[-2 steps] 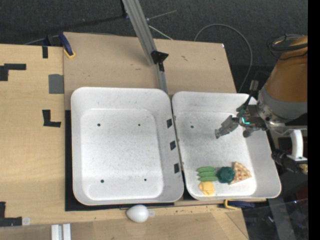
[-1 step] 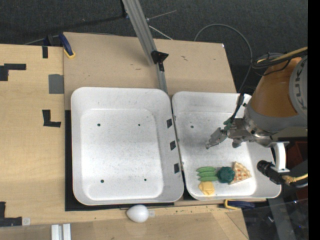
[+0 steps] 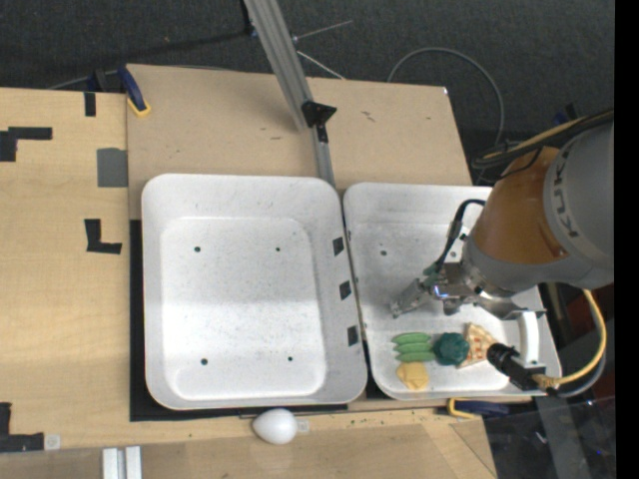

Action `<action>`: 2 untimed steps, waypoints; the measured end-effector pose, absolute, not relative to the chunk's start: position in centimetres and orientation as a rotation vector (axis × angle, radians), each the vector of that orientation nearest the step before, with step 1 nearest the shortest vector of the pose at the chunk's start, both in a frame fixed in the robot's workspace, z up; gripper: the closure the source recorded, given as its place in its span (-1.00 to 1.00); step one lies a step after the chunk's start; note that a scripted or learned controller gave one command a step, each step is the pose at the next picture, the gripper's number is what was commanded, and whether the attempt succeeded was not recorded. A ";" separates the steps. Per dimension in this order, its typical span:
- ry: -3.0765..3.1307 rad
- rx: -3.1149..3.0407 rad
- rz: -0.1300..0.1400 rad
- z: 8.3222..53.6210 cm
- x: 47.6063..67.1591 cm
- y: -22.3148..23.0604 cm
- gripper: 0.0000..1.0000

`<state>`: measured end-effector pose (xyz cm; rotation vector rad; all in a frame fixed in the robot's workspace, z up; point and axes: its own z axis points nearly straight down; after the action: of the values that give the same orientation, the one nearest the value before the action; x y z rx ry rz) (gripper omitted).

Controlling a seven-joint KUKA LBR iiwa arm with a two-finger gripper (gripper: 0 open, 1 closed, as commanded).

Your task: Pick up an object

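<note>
So we're looking at the arm coming in from the right of the frame, with the pincer hanging low over the right bin, just above the little pile of stuff at that bin's lower edge. From what we can see the fingers sit a little apart with nothing between them, so no grab yet. The candidates are all bunched together at the lower right: a green ridged piece, a darker teal lump touching it, a yellow bit just below, and an orange-and-white speckled thing to the right. The left bin has only specks on its floor, and a white egg-shaped object lies outside the bins on the counter at the bottom of the frame. If we were doing this pick, we'd go for the green piece since it's closest, drop straight down, and straddle it across its narrow side so the teal lump doesn't get wedged in too. Crowding looks like the main risk. As for writing, we can make out part of the KUKA lettering on the arm at far right; anything else is too small to read.
</note>
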<state>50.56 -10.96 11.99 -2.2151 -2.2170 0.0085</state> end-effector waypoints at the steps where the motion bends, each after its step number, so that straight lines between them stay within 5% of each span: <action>1: -2.221 -2.221 0.002 8.9 50.5 -10.9 -1.00; 2: -2.221 -2.218 0.002 9.9 50.5 -10.9 1.00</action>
<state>50.52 -10.87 9.90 -2.2185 -2.2206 0.0021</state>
